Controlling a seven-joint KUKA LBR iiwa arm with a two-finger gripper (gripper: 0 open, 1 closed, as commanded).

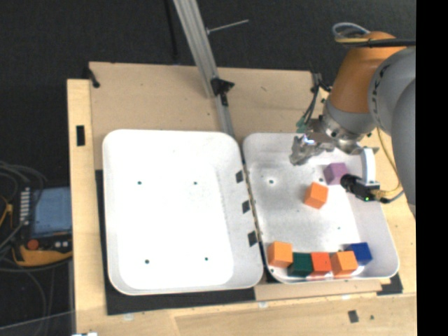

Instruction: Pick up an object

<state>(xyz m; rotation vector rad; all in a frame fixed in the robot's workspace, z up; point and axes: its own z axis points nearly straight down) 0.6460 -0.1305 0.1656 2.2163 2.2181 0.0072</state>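
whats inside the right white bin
The right shallow white bin holds a purple block, a lone orange cube, and a front row: orange, green, orange, orange, blue. The arm covers its far right corner.

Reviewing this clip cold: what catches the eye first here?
The grey arm with its orange band reaching in from the right, its gripper hanging over the far end of the right bin. Next, the row of coloured blocks along that bin's near edge, with a lone orange block mid-bin.
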